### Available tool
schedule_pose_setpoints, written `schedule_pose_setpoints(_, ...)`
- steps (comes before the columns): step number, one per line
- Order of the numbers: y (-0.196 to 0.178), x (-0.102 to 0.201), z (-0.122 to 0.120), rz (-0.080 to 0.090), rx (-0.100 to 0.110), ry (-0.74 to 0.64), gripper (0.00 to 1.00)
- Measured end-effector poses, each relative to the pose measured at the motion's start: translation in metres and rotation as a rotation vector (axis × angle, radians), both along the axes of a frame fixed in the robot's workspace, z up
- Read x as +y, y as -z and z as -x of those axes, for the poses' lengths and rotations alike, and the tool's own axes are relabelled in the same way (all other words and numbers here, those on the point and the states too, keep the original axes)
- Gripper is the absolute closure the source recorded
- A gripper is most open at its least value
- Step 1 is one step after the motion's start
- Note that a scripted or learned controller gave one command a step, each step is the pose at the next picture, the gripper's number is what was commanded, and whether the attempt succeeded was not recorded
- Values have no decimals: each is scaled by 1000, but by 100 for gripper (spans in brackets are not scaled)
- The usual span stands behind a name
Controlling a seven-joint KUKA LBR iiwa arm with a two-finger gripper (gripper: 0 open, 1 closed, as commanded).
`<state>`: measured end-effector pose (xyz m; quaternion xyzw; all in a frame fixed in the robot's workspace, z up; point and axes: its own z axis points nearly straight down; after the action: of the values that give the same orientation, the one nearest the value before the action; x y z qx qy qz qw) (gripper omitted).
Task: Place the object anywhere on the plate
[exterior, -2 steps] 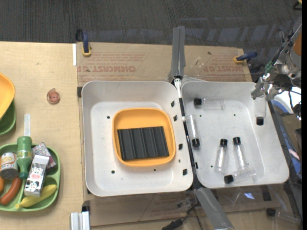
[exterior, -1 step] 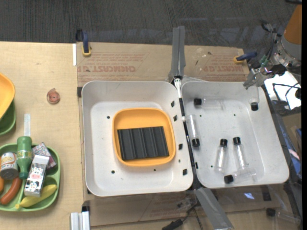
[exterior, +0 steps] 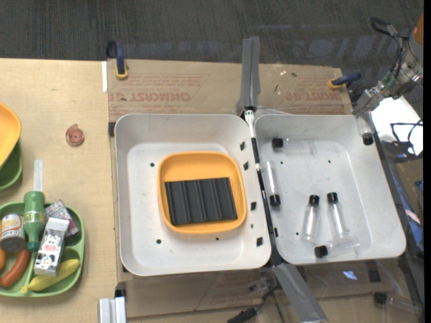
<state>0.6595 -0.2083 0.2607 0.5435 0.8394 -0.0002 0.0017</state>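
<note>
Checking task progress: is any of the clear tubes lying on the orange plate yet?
No. The orange plate in the left bin carries only a dark ribbed block; the clear tubes all lie in the right bin.

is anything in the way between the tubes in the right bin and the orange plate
Only the two bins' raised rims between them. The tubes lie loose in the right bin; the orange plate already carries a dark ribbed block.

Looks like a robotics lab: two white bins (exterior: 128, 200) clamped side by side on a cardboard-covered worktop (exterior: 202, 89), clear sample tubes (exterior: 335, 219) at four o'clock, toy food on a green tray (exterior: 71, 274) at eight o'clock (staged props), grey carpet (exterior: 202, 12) at twelve.
</note>
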Motion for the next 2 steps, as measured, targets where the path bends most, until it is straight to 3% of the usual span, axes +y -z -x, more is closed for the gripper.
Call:
schedule_pose_setpoints(1,-28,-14,0,0,0,-89,100)
schedule_pose_setpoints(2,-115,-14,0,1,0,-382,100)
